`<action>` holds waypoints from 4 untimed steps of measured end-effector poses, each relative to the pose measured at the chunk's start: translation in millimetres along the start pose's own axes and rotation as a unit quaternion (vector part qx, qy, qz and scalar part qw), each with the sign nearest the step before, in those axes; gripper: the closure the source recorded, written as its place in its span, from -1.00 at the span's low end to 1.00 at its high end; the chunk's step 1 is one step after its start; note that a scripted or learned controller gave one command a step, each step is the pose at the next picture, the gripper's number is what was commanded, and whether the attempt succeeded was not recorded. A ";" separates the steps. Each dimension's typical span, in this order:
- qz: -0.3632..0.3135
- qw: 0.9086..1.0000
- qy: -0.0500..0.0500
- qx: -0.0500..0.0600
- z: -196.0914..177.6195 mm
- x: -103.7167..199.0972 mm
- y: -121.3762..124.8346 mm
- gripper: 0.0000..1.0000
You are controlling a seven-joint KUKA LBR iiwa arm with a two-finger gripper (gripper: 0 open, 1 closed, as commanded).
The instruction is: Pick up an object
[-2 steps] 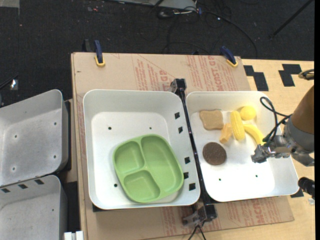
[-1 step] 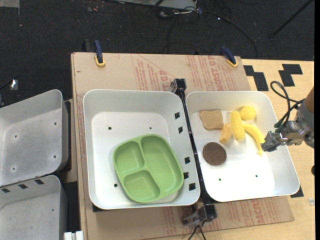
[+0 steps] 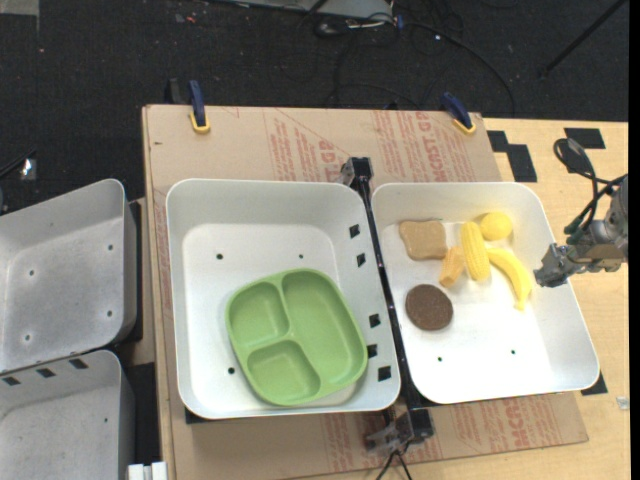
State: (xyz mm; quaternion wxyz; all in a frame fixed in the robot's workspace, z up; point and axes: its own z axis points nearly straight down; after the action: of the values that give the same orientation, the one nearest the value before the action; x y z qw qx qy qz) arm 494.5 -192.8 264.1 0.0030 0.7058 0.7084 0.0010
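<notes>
Hovering at the right bin's (image 3: 575, 348) rim, the gripper (image 3: 553, 266) (whether it holds anything, I cannot tell) sits just beside the banana (image 3: 512, 273); it should drop squarely over the fruit.

Even overhead light falls on two white bins (image 3: 270, 218), bright but not blown out; soft shadows hug their inner walls. The dark floor (image 3: 80, 38) beyond the bins fades to grainy murk. Focus slightly soft throughout.
</notes>
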 end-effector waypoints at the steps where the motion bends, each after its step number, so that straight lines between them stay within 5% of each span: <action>1: 0.000 1.000 0.001 0.002 -17.6 -0.2 0.9 1.00; 4: -0.002 1.000 0.001 0.002 5.3 159.0 63.9 1.00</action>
State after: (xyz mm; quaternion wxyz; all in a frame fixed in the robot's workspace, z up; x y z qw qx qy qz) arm 557.9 -33.6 258.8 0.0008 0.7046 0.7096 0.0008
